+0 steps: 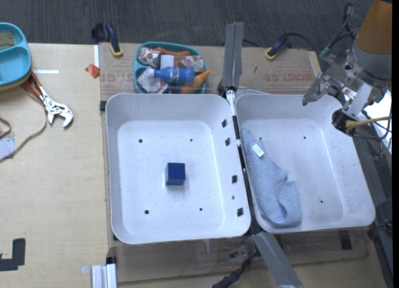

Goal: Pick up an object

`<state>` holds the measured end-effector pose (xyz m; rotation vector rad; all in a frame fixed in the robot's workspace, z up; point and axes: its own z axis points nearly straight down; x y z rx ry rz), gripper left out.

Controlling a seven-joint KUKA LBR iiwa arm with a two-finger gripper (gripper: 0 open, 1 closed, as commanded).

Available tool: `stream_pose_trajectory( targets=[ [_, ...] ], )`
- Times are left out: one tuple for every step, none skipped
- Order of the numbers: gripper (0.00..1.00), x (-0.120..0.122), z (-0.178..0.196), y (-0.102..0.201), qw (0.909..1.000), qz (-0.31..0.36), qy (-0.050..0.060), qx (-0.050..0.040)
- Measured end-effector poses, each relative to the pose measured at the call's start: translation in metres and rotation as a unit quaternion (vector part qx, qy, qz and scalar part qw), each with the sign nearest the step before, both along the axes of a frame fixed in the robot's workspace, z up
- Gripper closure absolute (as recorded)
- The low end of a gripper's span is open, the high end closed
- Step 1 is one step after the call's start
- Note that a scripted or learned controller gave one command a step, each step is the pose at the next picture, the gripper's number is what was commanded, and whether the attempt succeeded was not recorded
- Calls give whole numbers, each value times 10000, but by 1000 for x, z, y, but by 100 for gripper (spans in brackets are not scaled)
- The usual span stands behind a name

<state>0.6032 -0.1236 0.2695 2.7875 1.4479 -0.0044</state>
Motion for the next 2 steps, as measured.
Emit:
stream_pose_trajectory(
  targets=[
    [0,-13,18,11,9997,223,8,2],
    [0,-31,-52,-35,9960,-898,16,3]
  ],
)
